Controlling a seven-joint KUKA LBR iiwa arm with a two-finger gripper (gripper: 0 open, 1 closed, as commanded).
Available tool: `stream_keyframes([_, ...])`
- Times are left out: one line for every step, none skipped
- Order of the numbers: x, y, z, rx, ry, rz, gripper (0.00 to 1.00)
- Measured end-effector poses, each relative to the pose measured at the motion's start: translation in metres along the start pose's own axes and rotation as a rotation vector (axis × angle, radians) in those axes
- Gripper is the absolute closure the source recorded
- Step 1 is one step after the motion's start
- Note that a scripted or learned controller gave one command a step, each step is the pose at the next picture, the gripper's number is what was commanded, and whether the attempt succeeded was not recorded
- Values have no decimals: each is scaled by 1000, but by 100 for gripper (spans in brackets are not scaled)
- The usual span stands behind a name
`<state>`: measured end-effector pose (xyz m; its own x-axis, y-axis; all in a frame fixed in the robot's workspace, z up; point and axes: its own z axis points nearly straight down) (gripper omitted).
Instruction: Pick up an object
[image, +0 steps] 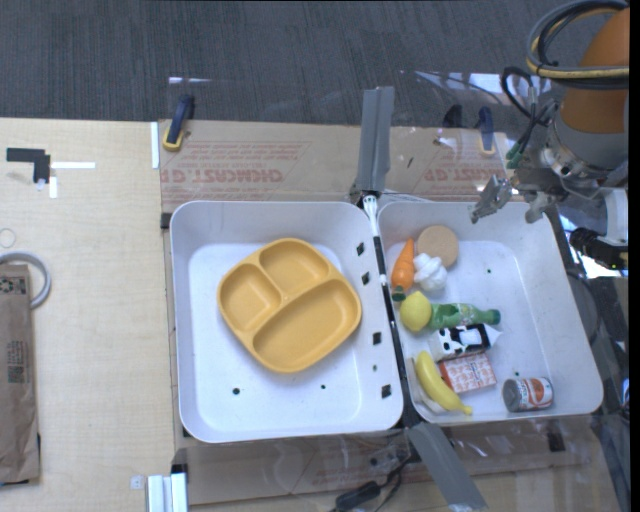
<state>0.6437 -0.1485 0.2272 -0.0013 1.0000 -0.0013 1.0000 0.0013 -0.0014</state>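
Brown paper bag (17, 370) cut off at left edge.

A robotics lab: a clamped cardboard sheet (300, 160) under two white bins (190, 330), toy food (445, 345), grey carpet (250, 50).

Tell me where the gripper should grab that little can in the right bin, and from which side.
Probably across the middle of the can, fingers closing on its curved sides. It lies on its side near the right bin's lower right corner, apart from the other items, so coming straight down from above looks safest. The bin wall sits close on its right and lower sides, leaving little room for a sideways approach.
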Motion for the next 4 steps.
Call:
stream_keyframes([41,15,115,-2,0,-224,0])
stream_keyframes([44,16,134,-3,0,-202,0])
stream_keyframes([43,16,124,-5,-1,-200,100])
stream_keyframes([155,-22,35,-2,0,-196,100])
